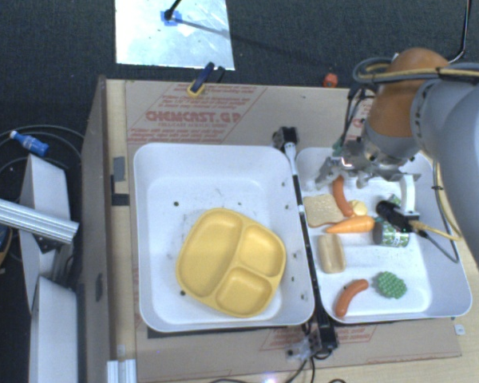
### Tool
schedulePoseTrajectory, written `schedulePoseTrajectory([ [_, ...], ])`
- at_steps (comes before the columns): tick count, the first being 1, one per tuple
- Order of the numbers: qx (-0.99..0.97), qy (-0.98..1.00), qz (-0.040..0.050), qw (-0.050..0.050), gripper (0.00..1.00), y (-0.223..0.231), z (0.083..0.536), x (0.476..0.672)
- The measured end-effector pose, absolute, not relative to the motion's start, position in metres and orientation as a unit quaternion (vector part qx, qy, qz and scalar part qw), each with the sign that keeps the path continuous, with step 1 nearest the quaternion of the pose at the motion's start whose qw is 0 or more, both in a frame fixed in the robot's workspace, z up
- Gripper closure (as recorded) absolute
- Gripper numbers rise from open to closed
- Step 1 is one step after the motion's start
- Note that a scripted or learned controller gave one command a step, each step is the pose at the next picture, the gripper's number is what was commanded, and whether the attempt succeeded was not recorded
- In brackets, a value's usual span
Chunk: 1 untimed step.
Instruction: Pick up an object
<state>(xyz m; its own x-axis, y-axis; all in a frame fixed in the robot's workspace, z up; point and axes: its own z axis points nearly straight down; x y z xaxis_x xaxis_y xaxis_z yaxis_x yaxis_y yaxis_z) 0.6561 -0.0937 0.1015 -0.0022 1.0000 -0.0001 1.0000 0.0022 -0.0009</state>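
- The grey arm (455, 126), raised above the desk and so closest to the lens, reaches in from the right over the far end of the right bin.
- The desk (191, 114) carries a printed cardboard sheet with both bins side by side on it.
- The left bin (156, 214) holds one thing, a yellow divided plate (231, 262) lying tilted across its floor.
- The right bin (447, 294) holds all the small things, bunched towards its left wall.
- The carrot (351, 225) lies crosswise, its thick end close to a small green can (393, 234).
- The toast slice (323, 208) lies flat, just beside the wall between the bins.
- The upper sausage (342, 196) is the likeliest target. It lies at a slant between toast and carrot, touching or nearly touching both, with the pincer right above its far end.
- A pale bread stick (330, 254), a lower sausage (351, 296) and a green knobbly piece (389, 284) lie nearer the front, well apart from the pincer.
- The pincer (345, 174) hangs low over the upper sausage. I cannot tell whether it is apart or together, and nothing is visibly gripped.
- Risks, as I judge them:
  - The crowding may let the toast edge or the carrot tip get caught along with the sausage.
  - The round sausage may roll aside under an off-centre squeeze, leaving an empty grasp.
  - The wall between the bins, just beside the target, could foul the descent.
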Motion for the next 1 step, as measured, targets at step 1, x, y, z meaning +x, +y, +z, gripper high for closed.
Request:
schedulePoseTrajectory([
  [1, -0.706, -0.708, -0.0015, -0.002, 1.00, -0.0938, 0.1139, 0.6579],
])
